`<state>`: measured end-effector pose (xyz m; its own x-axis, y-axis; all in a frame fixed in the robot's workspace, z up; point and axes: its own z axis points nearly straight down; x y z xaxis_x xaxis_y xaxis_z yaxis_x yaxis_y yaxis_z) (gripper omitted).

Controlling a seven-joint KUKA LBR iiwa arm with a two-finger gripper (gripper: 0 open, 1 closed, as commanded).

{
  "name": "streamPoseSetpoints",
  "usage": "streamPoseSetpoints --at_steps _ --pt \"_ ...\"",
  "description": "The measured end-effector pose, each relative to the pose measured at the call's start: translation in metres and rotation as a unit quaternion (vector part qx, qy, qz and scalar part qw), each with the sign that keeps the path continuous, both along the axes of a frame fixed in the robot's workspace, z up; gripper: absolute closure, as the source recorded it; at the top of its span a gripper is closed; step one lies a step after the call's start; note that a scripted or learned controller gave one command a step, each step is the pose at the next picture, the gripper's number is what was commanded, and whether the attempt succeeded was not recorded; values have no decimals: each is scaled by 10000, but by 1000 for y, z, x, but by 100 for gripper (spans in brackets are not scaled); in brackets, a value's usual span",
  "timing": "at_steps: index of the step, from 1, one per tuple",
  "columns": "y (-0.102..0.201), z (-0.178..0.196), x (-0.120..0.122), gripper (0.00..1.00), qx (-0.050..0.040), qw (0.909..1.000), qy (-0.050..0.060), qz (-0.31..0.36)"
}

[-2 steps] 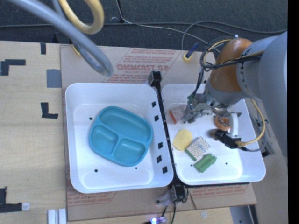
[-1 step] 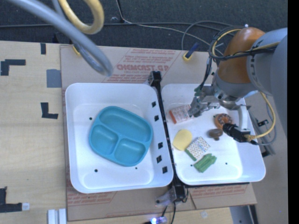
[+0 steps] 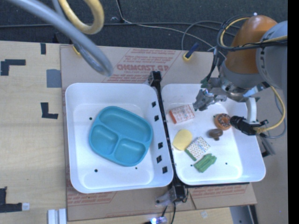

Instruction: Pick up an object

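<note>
We record 2 white bins side by side on the bench (image 3: 28, 125), seated on a cardboard sheet (image 3: 140, 64) with red print. Nearest the camera, in the right bin (image 3: 247, 169), a green object (image 3: 205, 163) lies at the front, just beside a white-and-green patterned packet (image 3: 197, 147) and close to it, though we cannot tell if they touch. Behind the packet to its left sits a yellow block (image 3: 182, 139). To the right of these, a small brown-grey lump (image 3: 215, 134) lies just in front of a round orange-brown piece (image 3: 222, 121). Further back, a white packet with red print (image 3: 181, 114) lies near the divider between the bins.

The left bin (image 3: 74, 171) holds 1 blue compartment tray (image 3: 121, 135), lying flat with its 3 sections up.

The hand (image 3: 202, 101) hangs over the back half of the right bin, just right of the red-print packet and slightly behind it. We cannot tell whether its fingers are spread or pressed together; they read as a dark cluster, and we see no object between them. All 6 right-bin items rest on the bin floor.

Behind it, the grey arm with its orange band (image 3: 250, 36) enters from the right. At the far edge, a grey hose (image 3: 56, 17) and a yellow loop (image 3: 88, 8) cross above the bench.
</note>
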<state>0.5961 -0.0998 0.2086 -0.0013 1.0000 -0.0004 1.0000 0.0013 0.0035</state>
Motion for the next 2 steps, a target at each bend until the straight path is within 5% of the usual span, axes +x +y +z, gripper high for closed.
streamPoseSetpoints --at_steps 1,2 --pt "0 50 1 100 -2 10000 -7 0" --pt "53 54 9 100 9 10000 18 28"
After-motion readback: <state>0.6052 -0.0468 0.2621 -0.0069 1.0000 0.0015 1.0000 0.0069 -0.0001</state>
